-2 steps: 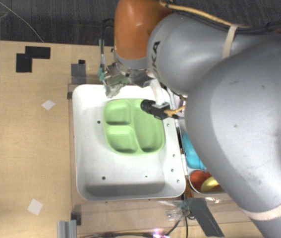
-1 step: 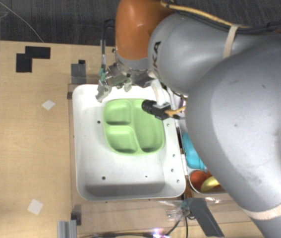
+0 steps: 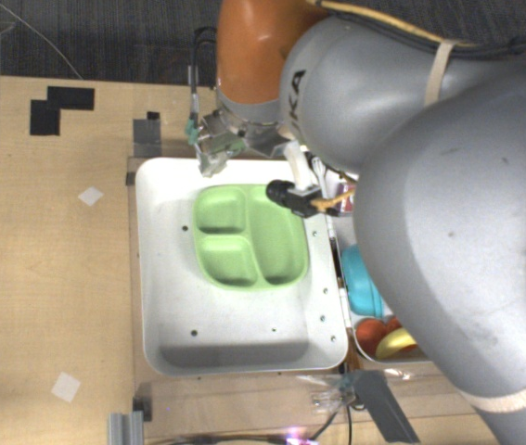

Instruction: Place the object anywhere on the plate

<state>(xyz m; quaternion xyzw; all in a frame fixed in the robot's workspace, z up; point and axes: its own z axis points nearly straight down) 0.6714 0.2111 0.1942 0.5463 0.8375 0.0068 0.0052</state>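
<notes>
A light green plate [image 3: 244, 237] with three compartments lies in the left white bin [image 3: 165, 286], toward its back right. My gripper [image 3: 211, 158] hangs over the bin's back rim, just beyond the plate's back left corner. I see nothing under it or in its grasp. The grey arm with its orange band [image 3: 258, 35] reaches in from the right and covers most of the right bin.
In the visible strip of the right bin lie a blue object [image 3: 363, 284], a red one [image 3: 371, 330] and a yellow one [image 3: 395, 344]. A black part [image 3: 292, 198] of the wrist juts over the plate's back right edge. Wooden bench stretches to the left.
</notes>
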